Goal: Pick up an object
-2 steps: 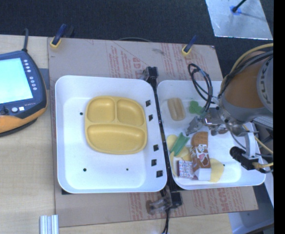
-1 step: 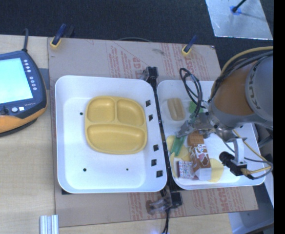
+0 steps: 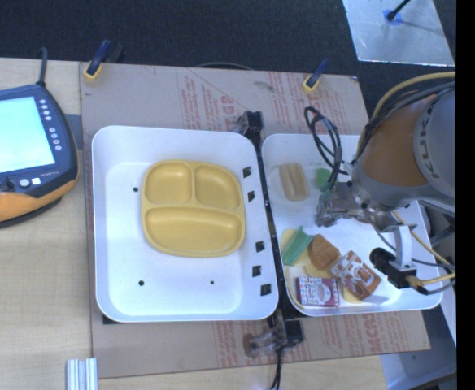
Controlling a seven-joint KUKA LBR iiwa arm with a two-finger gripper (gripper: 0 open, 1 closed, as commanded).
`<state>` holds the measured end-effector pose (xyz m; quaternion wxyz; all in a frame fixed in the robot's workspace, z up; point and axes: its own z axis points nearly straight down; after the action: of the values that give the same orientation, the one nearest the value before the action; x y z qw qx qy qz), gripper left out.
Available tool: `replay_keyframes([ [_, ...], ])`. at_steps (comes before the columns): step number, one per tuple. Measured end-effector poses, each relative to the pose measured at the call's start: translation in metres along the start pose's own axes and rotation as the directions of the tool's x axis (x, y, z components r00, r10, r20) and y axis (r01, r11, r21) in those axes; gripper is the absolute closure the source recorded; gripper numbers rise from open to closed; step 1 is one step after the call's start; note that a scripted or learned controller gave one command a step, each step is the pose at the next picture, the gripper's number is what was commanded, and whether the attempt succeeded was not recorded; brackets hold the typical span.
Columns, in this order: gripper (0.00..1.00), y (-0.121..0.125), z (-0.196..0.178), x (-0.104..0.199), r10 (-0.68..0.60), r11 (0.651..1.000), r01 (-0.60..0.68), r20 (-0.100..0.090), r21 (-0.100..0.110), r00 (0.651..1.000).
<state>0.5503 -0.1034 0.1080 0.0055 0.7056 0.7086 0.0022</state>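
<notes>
Gripper (image 3: 329, 212) being held over right bin (image 3: 280, 242) | jaw state cannot be told | brown block (image 3: 323, 251) lying just below-left of it

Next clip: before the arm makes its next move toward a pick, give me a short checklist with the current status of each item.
1. Items available in the right bin: ok; a tan bun, green piece, brown block and small carton lie there.
2. Gripper over the right bin: ok.
3. Item between the fingers: cannot tell.
4. Items spaced for a clean grasp: not ok; the green piece, brown block and carton crowd together.
5. Yellow tray in the left bin, out of the way: ok.
</notes>
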Motion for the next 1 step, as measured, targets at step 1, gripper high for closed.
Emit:
replay_keyframes([
  [1, 0.00, -0.0005, 0.0008, 0.0002, 0.000, 1.000, 0.000, 0.000, 0.001, 1.000],
])
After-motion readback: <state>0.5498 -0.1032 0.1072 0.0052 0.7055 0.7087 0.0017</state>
